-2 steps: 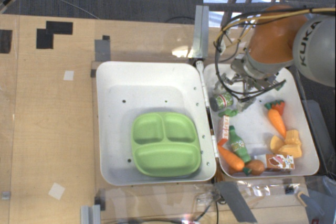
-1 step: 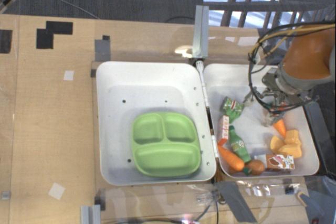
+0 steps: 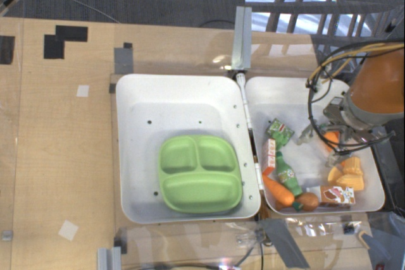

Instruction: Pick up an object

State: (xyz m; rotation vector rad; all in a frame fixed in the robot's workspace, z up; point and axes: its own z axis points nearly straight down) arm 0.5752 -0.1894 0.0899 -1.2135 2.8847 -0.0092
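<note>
While the desk point(image 3: 57, 155) carries both bins, you see the green tray point(image 3: 200, 172) in the left bin point(image 3: 136, 98); the arm point(image 3: 378, 88) hangs over the right bin point(image 3: 278, 95), above the carrot point(image 3: 279, 191), bottle point(image 3: 286, 176) and cheese point(image 3: 350, 175). Grip state: can't tell.

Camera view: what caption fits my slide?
Arm over right bin of toy food; green tray in left bin.

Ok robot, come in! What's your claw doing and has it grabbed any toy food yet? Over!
Arm over right bin, nothing seen held. Carrot, green bottle, cheese pieces lying loose. Green tray in left bin, out of the way.
</note>
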